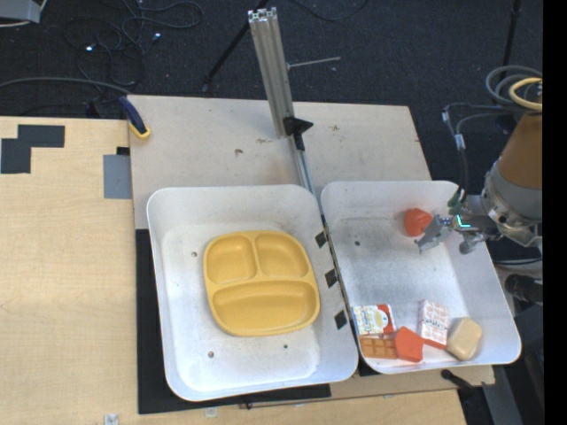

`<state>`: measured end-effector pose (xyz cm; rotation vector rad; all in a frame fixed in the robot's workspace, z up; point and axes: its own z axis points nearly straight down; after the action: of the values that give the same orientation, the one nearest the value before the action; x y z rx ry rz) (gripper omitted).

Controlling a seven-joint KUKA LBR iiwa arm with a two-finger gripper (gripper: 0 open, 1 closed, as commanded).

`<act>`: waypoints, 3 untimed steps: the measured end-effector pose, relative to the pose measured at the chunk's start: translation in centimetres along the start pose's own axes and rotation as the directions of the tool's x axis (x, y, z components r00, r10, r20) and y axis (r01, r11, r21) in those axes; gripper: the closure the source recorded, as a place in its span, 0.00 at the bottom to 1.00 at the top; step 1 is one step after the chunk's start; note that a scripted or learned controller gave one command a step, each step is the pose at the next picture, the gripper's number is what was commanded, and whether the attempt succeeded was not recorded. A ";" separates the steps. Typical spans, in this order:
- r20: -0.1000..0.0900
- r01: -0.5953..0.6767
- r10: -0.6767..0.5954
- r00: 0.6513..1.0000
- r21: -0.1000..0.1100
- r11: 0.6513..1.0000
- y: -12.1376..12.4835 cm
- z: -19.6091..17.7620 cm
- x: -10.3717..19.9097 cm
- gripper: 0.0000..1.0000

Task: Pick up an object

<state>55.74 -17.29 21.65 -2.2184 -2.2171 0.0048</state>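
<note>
Smooth white bins (177, 237), glossy yellow (three-compartment) plastic tray (261, 282).

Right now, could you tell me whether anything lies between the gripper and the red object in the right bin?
Nothing visible does. The gripper sits just right of the red object in the right bin, with bare floor between them. The other items lie clustered at the bin's near edge.
</note>
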 end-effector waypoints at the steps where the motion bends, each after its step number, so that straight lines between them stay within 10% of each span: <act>1: 0.001 0.000 0.000 1.000 -0.003 1.000 0.1 -0.1 0.0 0.00; 3: 0.000 0.000 0.000 1.000 0.000 1.000 0.5 10.3 0.0 0.00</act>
<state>56.20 -17.26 11.32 -2.2174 -2.2172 0.0050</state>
